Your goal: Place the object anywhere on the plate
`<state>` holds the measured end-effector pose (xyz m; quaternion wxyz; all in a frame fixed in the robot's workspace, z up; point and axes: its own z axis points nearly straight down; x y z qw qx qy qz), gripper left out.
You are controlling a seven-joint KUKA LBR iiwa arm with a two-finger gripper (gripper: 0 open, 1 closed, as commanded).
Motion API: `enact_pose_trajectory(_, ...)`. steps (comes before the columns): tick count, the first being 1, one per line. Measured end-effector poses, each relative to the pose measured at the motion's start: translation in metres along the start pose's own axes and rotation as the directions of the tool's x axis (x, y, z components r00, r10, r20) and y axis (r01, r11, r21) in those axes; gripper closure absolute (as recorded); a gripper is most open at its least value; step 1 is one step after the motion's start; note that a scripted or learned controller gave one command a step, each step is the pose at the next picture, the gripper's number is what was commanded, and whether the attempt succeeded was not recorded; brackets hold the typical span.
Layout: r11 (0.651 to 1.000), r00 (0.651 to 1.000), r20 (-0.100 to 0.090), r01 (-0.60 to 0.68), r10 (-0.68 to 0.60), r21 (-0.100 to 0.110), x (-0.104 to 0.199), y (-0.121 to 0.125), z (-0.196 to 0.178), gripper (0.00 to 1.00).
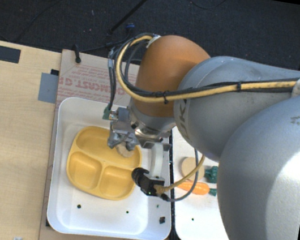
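The gripper (122,142) hangs over the yellow plate (100,172) at its 12 o'clock rim; jaws' state cannot be told. Cardboard (87,84) print reads mirrored, illegible.

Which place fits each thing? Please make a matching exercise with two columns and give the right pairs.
Things:
1. yellow divided plastic plate
2. orange carrot-shaped toy
3. metal two-finger gripper

Places:
A. in the right white bin
B. above the plate's upper right part
C. lying in the left white bin

Pairs: 1-C, 2-A, 3-B
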<state>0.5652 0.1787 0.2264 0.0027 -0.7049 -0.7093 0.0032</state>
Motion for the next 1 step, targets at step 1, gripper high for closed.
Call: enact_pose_trajectory(1,1.0,1.0,0.002,-0.003,0.003,0.001,-0.0022,0.0003,0.0004,0.0)
